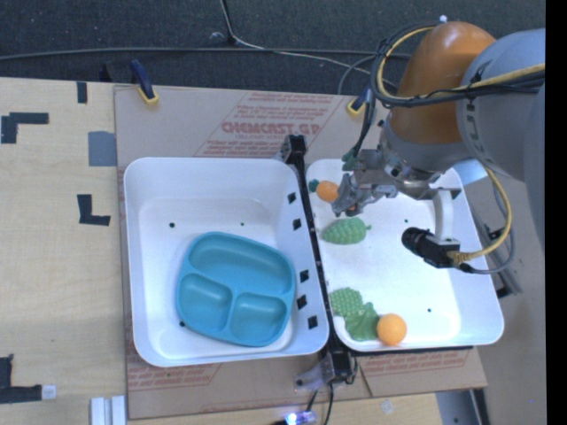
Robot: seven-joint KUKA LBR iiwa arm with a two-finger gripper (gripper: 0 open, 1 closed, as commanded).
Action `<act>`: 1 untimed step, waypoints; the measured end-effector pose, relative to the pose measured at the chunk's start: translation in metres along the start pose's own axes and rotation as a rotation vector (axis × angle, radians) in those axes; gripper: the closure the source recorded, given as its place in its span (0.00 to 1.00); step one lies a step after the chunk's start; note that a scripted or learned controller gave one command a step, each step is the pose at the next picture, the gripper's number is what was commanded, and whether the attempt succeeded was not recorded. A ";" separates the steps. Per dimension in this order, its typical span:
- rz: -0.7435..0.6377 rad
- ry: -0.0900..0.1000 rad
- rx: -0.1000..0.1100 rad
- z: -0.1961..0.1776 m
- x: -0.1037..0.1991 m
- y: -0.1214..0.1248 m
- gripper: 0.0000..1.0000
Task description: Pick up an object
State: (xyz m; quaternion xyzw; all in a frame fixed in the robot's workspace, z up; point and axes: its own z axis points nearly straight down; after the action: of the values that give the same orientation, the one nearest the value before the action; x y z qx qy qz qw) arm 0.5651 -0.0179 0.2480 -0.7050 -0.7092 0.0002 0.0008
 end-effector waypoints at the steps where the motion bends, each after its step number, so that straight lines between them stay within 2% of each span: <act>1: 0.000 -0.001 0.002 0.011 0.062 -0.003 1.00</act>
State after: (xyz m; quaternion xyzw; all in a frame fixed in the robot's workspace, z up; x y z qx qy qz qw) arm 0.5617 0.0440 0.2375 -0.7050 -0.7092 0.0011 0.0010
